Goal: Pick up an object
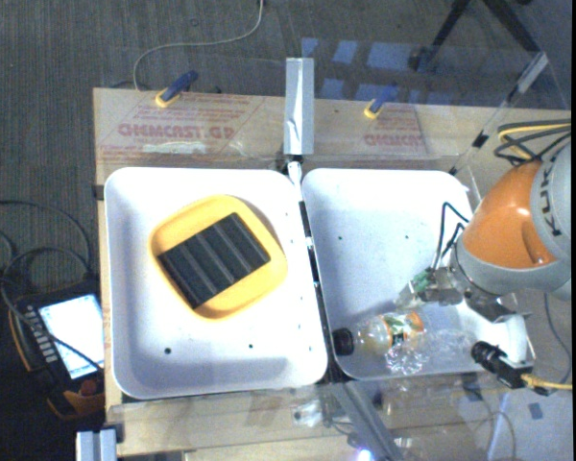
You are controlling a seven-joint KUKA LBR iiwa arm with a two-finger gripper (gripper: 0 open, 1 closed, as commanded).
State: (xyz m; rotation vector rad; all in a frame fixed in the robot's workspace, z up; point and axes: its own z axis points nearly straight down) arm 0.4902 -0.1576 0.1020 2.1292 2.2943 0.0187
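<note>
A clear plastic bottle (389, 334) lies on its side near the front wall of the right bin (365, 219). Its black cap (342, 339) points left and an orange and green label wraps its middle. My gripper (437, 288) hangs low over the right bin's right side, just above and to the right of the bottle, under the orange band of the arm (504, 230). Whether it touches the bottle is unclear. A yellow slab with a black ribbed top (218, 255) rests tilted in the left bin (134, 334).
The two bins meet at a narrow dark seam mid-view. Crumpled clear plastic (410, 358) sits by the right bin's front wall, beside the bottle. The back half of the right bin is bare white floor. A tablet lies on the floor far left.
</note>
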